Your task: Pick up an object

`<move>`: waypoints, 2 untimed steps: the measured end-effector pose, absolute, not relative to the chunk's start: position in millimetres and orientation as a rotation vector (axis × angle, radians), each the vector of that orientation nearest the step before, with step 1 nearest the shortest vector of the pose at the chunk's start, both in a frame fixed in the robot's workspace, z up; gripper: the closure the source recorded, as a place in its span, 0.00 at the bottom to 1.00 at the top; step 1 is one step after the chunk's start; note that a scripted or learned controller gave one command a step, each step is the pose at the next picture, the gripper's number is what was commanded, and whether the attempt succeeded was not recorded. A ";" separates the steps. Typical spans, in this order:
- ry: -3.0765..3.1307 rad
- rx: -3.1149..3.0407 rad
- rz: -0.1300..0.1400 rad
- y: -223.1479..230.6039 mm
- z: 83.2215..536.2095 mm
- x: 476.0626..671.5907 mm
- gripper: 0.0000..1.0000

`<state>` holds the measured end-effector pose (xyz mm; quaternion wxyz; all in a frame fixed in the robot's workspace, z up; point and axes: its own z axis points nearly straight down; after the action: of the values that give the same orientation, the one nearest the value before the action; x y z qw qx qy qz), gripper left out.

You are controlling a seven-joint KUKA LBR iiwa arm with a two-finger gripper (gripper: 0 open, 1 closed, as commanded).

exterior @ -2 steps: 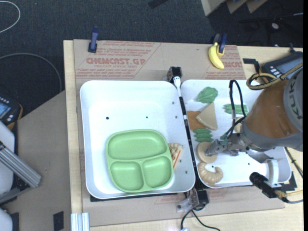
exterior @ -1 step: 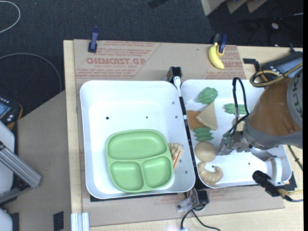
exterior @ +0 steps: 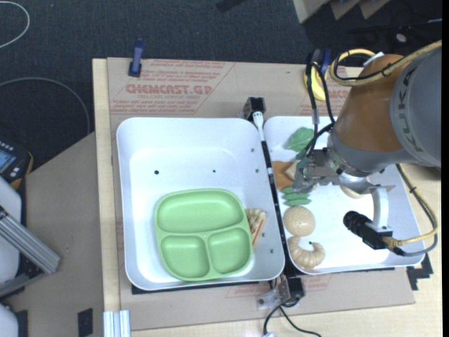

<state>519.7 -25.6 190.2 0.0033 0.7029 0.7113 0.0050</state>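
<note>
My gripper point(exterior: 306, 179) reaches down into the right bin point(exterior: 351, 255) near its left wall, under the grey and orange arm. Right beneath it lie a brown piece point(exterior: 282, 172) and a pale green piece point(exterior: 295, 198). A green leafy item point(exterior: 300, 139) lies just behind the gripper. In front of it sit a round beige item point(exterior: 299, 221) and a curled beige item point(exterior: 309, 253). The arm's body hides the gripper's tips.
The left bin point(exterior: 182, 142) holds a green three-compartment tray point(exterior: 203, 232) and a small tan item point(exterior: 256, 222) against its right wall. A black cylindrical part point(exterior: 365, 230) with a cable hangs over the right bin's front right.
</note>
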 end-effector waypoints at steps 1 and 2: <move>2.221 2.218 0.002 -31.8 195.2 516.9 1.00; 2.229 2.211 0.009 32.8 235.5 520.6 1.00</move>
<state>520.6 32.8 235.5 0.0009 0.7043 0.7099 0.0029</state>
